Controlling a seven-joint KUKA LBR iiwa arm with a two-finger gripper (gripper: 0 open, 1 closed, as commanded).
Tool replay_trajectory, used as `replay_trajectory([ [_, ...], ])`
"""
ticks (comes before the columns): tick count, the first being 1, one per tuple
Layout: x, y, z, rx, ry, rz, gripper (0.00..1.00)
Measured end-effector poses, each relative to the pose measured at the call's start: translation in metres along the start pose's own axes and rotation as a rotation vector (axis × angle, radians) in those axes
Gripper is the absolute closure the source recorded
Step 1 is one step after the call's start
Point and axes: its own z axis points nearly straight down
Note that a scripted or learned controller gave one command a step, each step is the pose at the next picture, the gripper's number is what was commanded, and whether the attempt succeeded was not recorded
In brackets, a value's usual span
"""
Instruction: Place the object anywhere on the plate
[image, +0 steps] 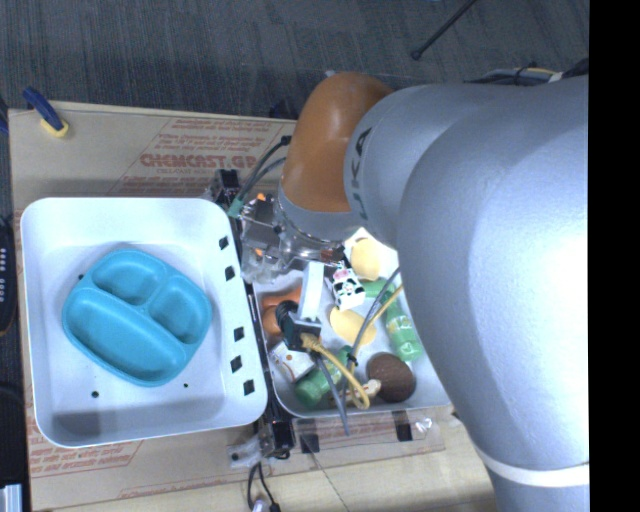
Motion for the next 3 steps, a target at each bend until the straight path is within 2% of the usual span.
replay_trajectory([
  [1,0.0655,-0.0413,0.0276,-0.003,-0.003,-0.103,1.00],
  [2,0.0644,-0.0405,0.0272,-0.004,-0.004,-0.101,0.00],
  [3,0.0654,-0.0408,0.0180,0.003,-0.005,-0.110,1.00],
])
